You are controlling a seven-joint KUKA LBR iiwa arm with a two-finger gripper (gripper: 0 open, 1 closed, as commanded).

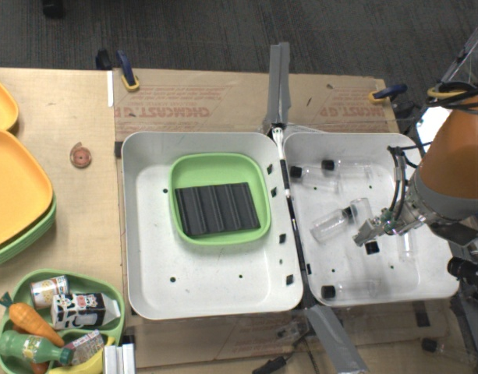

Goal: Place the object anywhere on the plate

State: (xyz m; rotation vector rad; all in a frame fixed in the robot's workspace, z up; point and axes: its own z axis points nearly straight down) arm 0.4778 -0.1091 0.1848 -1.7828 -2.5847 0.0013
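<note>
Fingers (377,231) low in the right bin (426,287), tips over the bin floor; can't tell if they are parted or shut, too small and cluttered there, and nothing visibly between them. Just left of the fingers lies a clear plastic object (336,220), tilted, dark cap end pointing toward the fingers, close but contact unclear. Likely the task object; it lies on the right bin floor, not on the plate. Risk: clear plastic is slick and round-looking, so a grab from this angle could pinch air, or nudge it so it rolls away toward the bin wall; also could slip out on the carry over the divider between bins. Further left of the fingers, the left bin (145,271) holds a green plate (219,166) with a dark ribbed pad (220,209) lying in it, flat. Far left, on the worktop (83,224), stacked orange-and-green trays (12,201) and a green bowl (106,298) holding toy food, a carrot, cans, a bottle.
</note>
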